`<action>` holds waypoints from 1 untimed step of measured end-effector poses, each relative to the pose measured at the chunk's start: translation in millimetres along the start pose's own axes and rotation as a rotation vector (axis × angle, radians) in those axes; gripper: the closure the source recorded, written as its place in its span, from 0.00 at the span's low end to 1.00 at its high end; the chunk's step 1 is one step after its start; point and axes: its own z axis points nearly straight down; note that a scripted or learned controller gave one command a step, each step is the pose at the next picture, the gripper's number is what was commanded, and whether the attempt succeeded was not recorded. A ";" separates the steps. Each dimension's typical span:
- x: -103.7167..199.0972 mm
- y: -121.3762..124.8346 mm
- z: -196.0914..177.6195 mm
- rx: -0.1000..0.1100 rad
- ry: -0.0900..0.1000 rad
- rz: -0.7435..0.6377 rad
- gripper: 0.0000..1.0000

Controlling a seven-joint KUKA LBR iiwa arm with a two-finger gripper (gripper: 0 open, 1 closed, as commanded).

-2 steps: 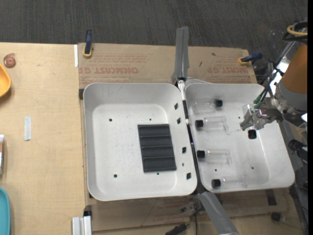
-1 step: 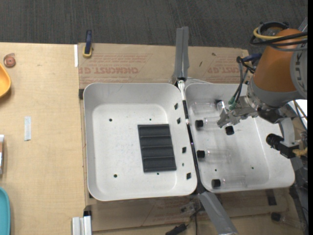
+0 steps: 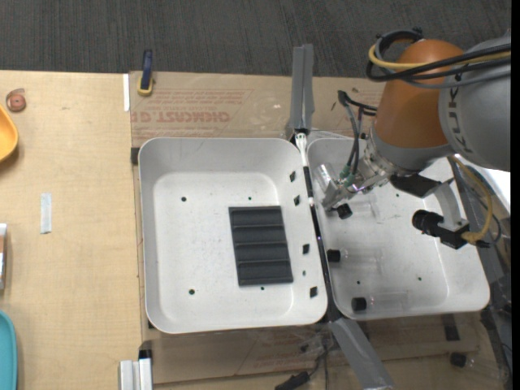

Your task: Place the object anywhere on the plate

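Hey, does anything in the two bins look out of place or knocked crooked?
Nothing stands out. The black ridged block lies flat in the left bin, a little off square to its walls, and the gripper is over the right bin.

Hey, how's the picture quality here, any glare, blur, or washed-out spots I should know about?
Camera view: lighting is even and soft, with only faint shadows along the left bin walls; the dark ridged plate reads sharp against the white; the right bin floor looks washed out, so clear items on it are hard to make out; the gripper area is cluttered and slightly soft.
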 end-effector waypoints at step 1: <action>85.1 6.9 0.3 0.002 0.000 0.123 1.00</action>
